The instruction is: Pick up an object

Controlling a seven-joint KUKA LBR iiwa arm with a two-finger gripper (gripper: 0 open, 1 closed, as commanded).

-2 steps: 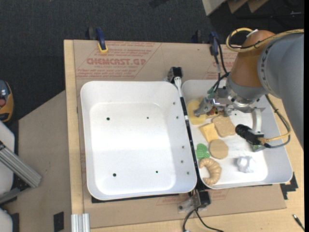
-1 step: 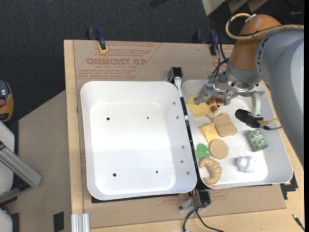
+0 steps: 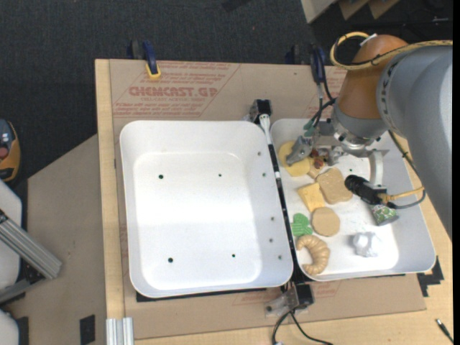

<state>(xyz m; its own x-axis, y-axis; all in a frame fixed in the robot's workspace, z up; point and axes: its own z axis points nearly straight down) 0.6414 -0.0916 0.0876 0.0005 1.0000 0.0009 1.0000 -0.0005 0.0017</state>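
Several food pieces crowd the right bin [image 3: 413, 254]; the pincer [image 3: 310, 149] hovers over the yellow piece [image 3: 297, 160], its grip state indiscernible; next, descend squarely.

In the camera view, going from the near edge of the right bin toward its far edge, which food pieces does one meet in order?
Croissant → round cracker → yellow cheese wedge → square toast piece → end effector, at the bin's far part.
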